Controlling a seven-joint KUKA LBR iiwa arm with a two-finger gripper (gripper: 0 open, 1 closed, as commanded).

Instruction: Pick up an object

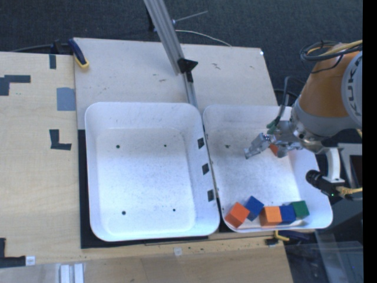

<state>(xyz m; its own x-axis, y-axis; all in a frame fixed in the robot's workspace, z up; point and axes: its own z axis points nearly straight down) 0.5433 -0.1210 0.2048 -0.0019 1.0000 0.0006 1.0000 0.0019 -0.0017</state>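
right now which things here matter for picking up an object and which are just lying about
For the job:
- gripper, over the right bin
- orange block, blue block, orange block, blue block and green block, along that bin's near edge

Lying about:
- left bin
- metal post
- yellow and blue clamp

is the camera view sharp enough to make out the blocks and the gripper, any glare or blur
Camera view: even, soft lighting, no harsh glare on the white bins; the coloured blocks read clearly along the right bin's near edge; the gripper is small and slightly smeared, its fingers hard to resolve.
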